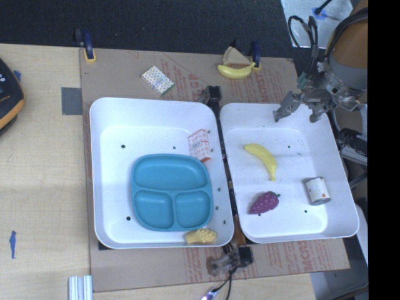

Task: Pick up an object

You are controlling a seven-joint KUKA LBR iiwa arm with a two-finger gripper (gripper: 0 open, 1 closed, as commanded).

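Observation:
My gripper (301, 112) hangs over the far edge of the right bin (331, 230), fingers spread open and nothing between them. Below it in that bin lie a yellow banana (262, 159), a purple bunch of grapes (264, 202) and a small grey can (317, 190) on its side. The banana is the closest of these, a short way toward the front and left of the gripper. The left bin (106, 167) holds a blue divided plate (171, 190), a small red-and-white carton (199, 144) and a yellow corn-like toy (200, 235).
On the cardboard behind the bins lie another banana (235, 71) and a patterned small packet (157, 79). Blue clamps (88, 46) pin the cardboard's far edge. A dark device (9, 92) sits at the far left. Scissors (304, 30) hang at upper right.

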